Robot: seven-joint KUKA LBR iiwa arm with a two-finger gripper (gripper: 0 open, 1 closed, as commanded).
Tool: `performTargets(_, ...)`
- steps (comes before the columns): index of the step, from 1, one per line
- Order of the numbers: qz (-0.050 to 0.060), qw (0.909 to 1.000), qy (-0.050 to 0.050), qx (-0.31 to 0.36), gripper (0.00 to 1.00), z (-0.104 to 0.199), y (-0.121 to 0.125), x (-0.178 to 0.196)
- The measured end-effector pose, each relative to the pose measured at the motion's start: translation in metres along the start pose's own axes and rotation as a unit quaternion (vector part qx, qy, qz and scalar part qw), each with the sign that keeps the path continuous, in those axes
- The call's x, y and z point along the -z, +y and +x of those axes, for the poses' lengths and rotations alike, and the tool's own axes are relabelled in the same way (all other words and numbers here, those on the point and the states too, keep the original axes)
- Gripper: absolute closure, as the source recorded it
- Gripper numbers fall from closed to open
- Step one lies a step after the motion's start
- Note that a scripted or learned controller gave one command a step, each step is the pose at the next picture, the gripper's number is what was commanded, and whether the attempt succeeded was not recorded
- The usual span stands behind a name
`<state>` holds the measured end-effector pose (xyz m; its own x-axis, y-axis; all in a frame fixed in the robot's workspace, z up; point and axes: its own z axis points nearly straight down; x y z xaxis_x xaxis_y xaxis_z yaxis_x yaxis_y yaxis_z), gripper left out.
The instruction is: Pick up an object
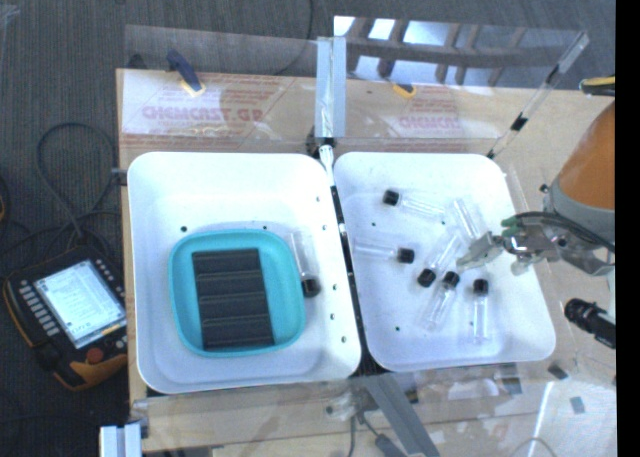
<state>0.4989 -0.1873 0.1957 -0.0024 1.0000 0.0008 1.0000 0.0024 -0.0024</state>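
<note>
Several clear vials with black caps lie scattered in the right bin (520,345). One vial (412,204) lies near the back, another vial (386,248) at the left, and a cluster of vials (441,285) sits mid-bin, with one more vial (480,311) toward the front. My gripper (492,249) hangs over the right part of this bin, just right of the cluster and above a clear tube (466,217). Nothing shows in its grasp.
The left bin (150,195) holds a teal tray (184,275) with a black ribbed rack (232,297). One capped vial (304,267) lies along the tray's right side. A handheld pendant (72,317) rests on the floor at left.
</note>
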Motion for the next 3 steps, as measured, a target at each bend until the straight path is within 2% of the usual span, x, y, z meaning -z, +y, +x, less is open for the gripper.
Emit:
performTargets(1, -0.001, 0.998, 0.001, 0.064, 0.0, -0.021, 0.021, -0.1)
performTargets(2, -0.001, 0.9979, 0.002, 0.064, 1.0, -0.02, 0.021, -0.092)
performTargets(3, -0.001, 0.9997, -0.002, -0.025, 1.0, 0.017, 0.105, -0.012)
